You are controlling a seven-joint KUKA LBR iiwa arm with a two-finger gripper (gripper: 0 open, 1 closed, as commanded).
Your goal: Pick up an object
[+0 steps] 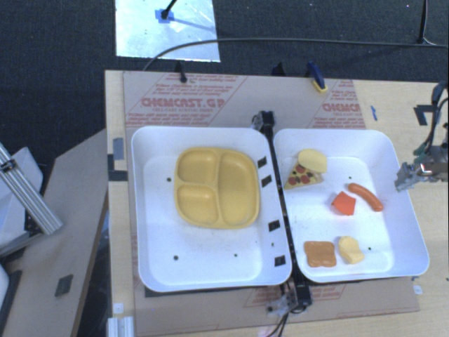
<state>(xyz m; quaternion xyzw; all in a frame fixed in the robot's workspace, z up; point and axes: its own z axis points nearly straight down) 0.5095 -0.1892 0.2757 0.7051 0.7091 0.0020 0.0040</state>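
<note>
The right bin (393, 153) holds several toy foods: a pizza slice (303, 177), a yellow round piece (313, 161) touching it, a red-orange sausage (365, 196), an orange-red wedge (343, 203), a brown toast (320, 253) and a pale yellow chunk (350, 250). A yellow divided plate (214, 187) lies in the left bin (158, 258). My gripper (414, 175) sits at the far right edge of the view, just outside the right bin's rim, beside the sausage and apart from it. Nothing is seen between its parts.
A cardboard sheet (189, 97) lies under both bins. Black clips (270, 181) line the seam between the bins. A blue clamp (317, 76) sits at the back, and an aluminium rail (28, 199) stands to the left.
</note>
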